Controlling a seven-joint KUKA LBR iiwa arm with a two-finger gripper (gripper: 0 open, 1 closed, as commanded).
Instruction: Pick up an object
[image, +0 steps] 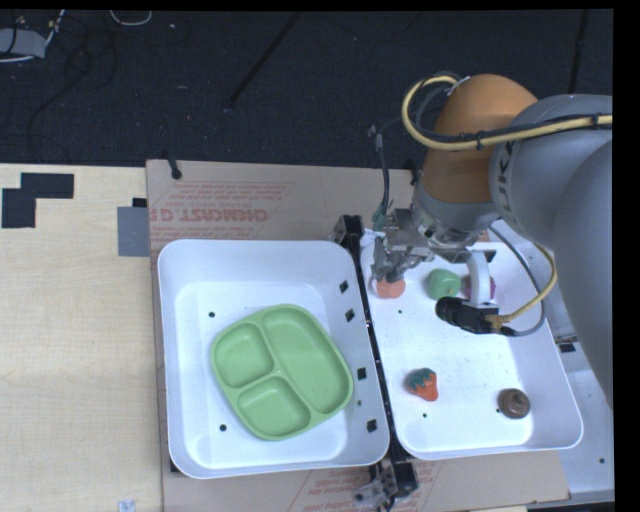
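Note:
My gripper (389, 268) is low in the right bin (480, 435), near its far left corner. Directly under it lies a small salmon-orange object (390, 289), partly covered by the gripper, and I cannot tell whether the two touch. A green rounded object (441, 283) lies just to the right of the gripper. Nearer the front of this bin are a red-orange strawberry-like toy (424, 383) and, at the right, a brown ring-shaped piece (514, 403).
The left bin (190, 300) holds a green divided plate (280, 371). The divider between the bins (368, 350) runs right beside the gripper. A black cable connector (466, 313) hangs from the arm over the right bin, and the arm's grey body covers the bin's far right.

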